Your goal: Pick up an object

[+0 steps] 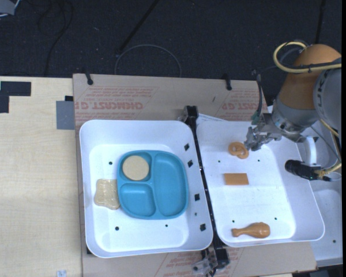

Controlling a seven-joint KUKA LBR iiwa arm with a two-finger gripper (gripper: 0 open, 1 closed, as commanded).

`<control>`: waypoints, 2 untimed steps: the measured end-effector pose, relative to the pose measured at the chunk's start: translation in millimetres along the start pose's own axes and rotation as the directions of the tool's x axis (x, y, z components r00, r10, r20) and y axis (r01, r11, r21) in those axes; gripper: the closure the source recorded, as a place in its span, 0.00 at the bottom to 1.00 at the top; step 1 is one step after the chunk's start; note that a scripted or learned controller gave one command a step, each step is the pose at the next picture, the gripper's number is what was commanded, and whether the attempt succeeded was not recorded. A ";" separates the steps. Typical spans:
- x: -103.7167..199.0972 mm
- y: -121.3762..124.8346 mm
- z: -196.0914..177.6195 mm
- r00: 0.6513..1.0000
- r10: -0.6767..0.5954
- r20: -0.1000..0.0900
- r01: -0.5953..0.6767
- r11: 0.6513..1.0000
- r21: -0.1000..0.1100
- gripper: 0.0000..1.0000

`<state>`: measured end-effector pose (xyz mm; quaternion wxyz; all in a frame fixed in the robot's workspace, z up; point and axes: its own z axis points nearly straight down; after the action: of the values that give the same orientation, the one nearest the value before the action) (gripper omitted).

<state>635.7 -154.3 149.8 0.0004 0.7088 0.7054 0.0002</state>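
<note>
Two white bins sit on a bench. In the right bin (277, 212), the gripper (255, 141) hovers just beside a pretzel (238, 150); I cannot tell its grip.

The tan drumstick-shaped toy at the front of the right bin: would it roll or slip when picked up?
The tan drumstick-shaped toy lies on its side on the smooth floor of the right white bin, so a nudge would probably roll or slide it. Its rounded bulb tapering to a thin handle suggests a grip near the bulb could squeeze off. It looks like light moulded plastic, probably stiff.
</note>
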 end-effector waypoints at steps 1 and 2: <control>6.7 0.2 -45.6 1.000 -0.006 0.000 0.006 1.000 -0.001 1.00; 5.5 0.6 -85.6 1.000 -0.005 0.000 0.005 1.000 -0.001 1.00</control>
<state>636.3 -148.8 235.4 0.0009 0.7069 0.7074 0.0006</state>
